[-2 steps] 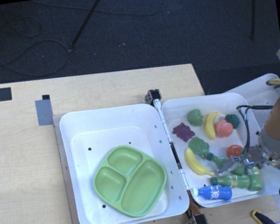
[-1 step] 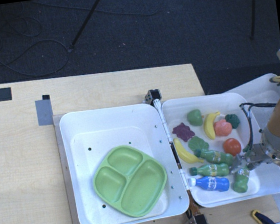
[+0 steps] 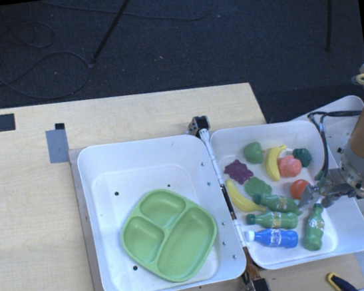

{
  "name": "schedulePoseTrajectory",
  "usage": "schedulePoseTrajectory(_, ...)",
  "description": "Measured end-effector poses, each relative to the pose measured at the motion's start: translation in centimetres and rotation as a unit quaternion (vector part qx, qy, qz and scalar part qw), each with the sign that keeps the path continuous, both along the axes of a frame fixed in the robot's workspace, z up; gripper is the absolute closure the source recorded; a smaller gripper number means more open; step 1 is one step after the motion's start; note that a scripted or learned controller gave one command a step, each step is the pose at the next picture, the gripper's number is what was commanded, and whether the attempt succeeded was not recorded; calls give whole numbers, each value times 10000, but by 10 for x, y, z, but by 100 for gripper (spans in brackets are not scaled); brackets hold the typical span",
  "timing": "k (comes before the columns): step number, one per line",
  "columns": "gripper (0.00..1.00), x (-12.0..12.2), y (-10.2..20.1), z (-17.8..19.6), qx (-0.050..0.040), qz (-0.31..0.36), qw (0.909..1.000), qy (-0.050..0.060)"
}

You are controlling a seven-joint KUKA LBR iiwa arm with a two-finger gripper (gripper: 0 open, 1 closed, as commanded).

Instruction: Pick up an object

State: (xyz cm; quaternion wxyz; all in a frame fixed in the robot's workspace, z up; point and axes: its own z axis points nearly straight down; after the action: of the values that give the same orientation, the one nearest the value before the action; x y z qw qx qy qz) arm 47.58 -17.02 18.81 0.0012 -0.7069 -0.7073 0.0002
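Basically the hand (image 3: pixel 319 191), finger state impossible to tell, reaches in from 3 o'clock low over the right white plastic bin (image 3: pixel 346 236) beside the small red plastic tomato (image 3: pixel 299 188), apparently lining up a grab there.

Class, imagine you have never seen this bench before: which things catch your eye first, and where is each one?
The big green divided plate lies alone in the left bin. The right bin holds a crowd of toy food, with a blue bottle near its front edge and a yellow banana towards the back. The arm's end effector reaches in from the right, low over that pile.
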Motion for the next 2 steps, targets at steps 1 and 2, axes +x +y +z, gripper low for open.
schedulePoseTrajectory(1, 100, 0, 42, 47, 0, 3, 10000, 5)
schedulePoseTrajectory(2, 100, 0, 81, 69, -3, 2, 10000, 5)
